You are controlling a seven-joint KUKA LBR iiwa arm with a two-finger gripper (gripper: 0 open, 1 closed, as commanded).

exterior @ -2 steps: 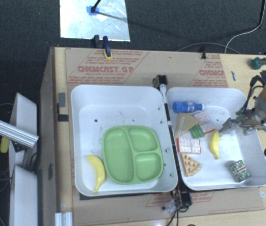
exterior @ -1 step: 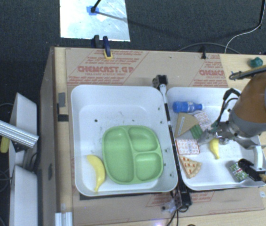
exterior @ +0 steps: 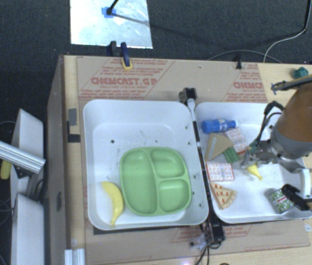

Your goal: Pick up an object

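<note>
A robotics lab: two white bins (exterior: 139,112) sit on a tabletop (exterior: 145,76) covered in printed protective sheeting, with loose cables (exterior: 277,43) trailing over dark carpet (exterior: 18,37) beyond the tabletop.

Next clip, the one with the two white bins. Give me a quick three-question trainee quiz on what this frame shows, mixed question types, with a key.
1. True or false: the green divided plate lies in the same bin as the blue bottle.
2. Which thing lies beside the plate in the left bin? A) a banana B) a pizza slice C) a bottle
3. Fill in: the gripper hangs over the ____ bin, close to a small yellow item.

Key: 1 false; 2 A; 3 right. The right bin also holds the pizza slice.
</note>
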